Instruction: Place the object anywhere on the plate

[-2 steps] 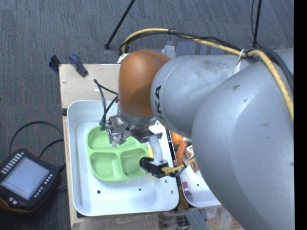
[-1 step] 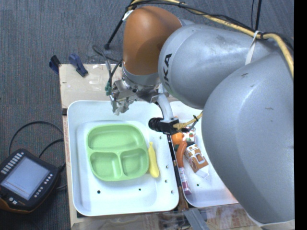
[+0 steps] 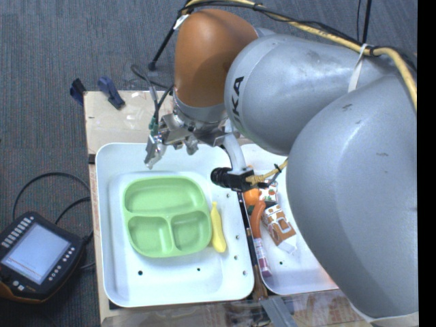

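the gripper (image 3: 152,157) is seen hovering just past the green plate's (image 3: 166,215) far rim, its state can't be told, and a yellow banana (image 3: 217,228) is laid touching the plate's right edge.

One fixed camera above the bench (image 3: 95,121) – slanted downward, close, arm (image 3: 327,135) entering right

Yellow banana (image 3: 217,228) flat beside green plate (image 3: 167,215)

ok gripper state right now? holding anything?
Gripper: above the far left corner of the left bin, just beyond the green plate. Open or closed cannot be told; nothing visible between its fingers.
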Motion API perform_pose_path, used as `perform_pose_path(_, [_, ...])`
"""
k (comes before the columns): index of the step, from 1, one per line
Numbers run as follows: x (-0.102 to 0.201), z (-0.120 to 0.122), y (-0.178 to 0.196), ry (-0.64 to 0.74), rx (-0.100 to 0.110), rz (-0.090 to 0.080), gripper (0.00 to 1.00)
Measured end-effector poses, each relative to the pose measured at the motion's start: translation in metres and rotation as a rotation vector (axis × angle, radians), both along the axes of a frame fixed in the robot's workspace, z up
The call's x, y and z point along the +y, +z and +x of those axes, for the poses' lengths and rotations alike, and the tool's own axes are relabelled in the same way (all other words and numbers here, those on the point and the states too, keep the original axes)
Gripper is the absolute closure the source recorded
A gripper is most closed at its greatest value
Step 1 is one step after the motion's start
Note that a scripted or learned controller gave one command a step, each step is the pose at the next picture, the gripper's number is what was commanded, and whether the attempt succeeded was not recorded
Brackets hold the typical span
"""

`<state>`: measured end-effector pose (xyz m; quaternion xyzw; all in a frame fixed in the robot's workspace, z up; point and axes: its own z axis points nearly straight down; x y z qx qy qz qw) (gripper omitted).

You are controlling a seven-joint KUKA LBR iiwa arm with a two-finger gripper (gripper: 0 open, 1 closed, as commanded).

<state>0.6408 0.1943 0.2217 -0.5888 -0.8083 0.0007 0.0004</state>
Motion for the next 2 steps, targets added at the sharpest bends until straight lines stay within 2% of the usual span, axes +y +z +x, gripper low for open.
perform_pose_path(1, [-0.0094,-0.0308,-0.0421,-0.017,0.003,-0.001,0.0])
perform_pose_path(2, [-0.0094,-0.0307,-0.0418,-0.017,0.003,0.0,0.0])
